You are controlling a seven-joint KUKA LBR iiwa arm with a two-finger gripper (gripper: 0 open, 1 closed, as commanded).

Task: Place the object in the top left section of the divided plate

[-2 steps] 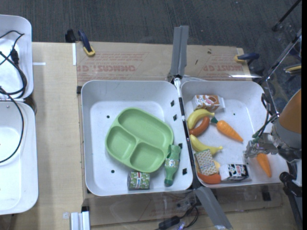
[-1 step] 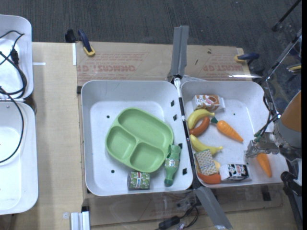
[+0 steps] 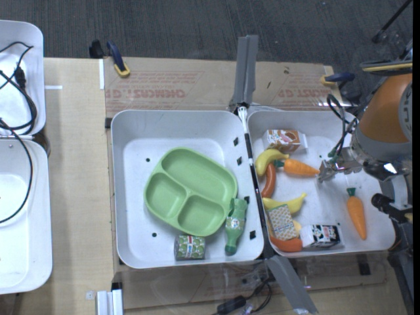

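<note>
Green plate (image 3: 190,192) at frame centre, in the left bin (image 3: 125,176).
Gripper (image 3: 326,171), jaw state unclear, right of a carrot (image 3: 300,168); bottle (image 3: 235,225) touches the plate's lower right.

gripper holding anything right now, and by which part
Nothing is held: the gripper sits low in the right bin, beside the tip of a carrot, with nothing between its fingers.

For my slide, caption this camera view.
End effector beside a toy carrot in the right bin; green divided plate waits left.
</note>
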